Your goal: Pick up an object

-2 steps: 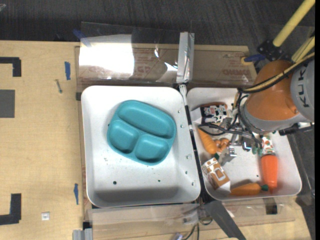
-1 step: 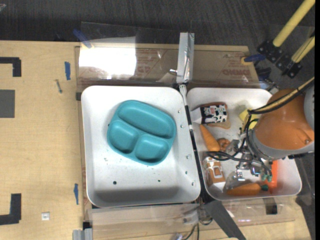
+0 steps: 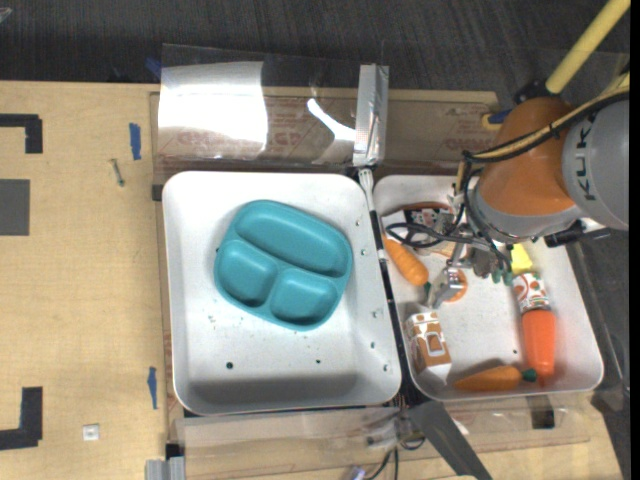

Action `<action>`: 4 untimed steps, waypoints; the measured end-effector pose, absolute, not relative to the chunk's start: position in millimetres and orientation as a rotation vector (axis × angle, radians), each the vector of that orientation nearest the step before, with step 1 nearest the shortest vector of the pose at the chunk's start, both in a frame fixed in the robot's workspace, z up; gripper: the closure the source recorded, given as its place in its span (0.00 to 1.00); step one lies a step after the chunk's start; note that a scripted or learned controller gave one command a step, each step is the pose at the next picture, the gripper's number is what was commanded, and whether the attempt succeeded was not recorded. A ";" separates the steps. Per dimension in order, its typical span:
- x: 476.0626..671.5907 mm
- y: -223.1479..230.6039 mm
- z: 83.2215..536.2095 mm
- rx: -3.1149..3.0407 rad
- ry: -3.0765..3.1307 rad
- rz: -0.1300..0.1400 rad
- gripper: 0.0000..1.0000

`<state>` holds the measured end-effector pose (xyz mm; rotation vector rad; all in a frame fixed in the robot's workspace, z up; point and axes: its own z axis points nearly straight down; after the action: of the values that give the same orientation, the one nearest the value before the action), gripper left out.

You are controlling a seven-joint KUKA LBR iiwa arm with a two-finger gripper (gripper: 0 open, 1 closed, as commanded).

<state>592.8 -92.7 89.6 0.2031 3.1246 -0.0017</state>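
My gripper (image 3: 449, 282) is low in the right bin (image 3: 590, 368), under the grey wrist with its orange band (image 3: 525, 168). A small orange and white object (image 3: 456, 285) lies right at its tip; whether it is gripped is unclear. An orange carrot-like piece (image 3: 406, 262) lies just left of the gripper. A small brown and white carton (image 3: 430, 337) stands in front of it. An orange bottle (image 3: 538, 330) lies at the right, with another carrot (image 3: 489, 377) along the front wall. A yellow piece (image 3: 520, 259) peeks out beside the wrist.
The left bin (image 3: 200, 368) holds a teal divided plate (image 3: 283, 263) near its middle. Black cables (image 3: 420, 230) hang by the wrist at the back of the right bin. The ridge between the bins (image 3: 382, 288) is close to the gripper's left.
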 end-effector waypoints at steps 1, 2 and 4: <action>527.3 -105.0 89.8 0.093 3.130 -0.001 0.00; 581.8 -176.4 132.1 0.342 3.112 -0.003 0.00; 511.9 -218.4 88.3 0.537 3.085 0.008 0.00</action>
<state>511.9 -218.4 88.3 0.5370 3.0854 0.0076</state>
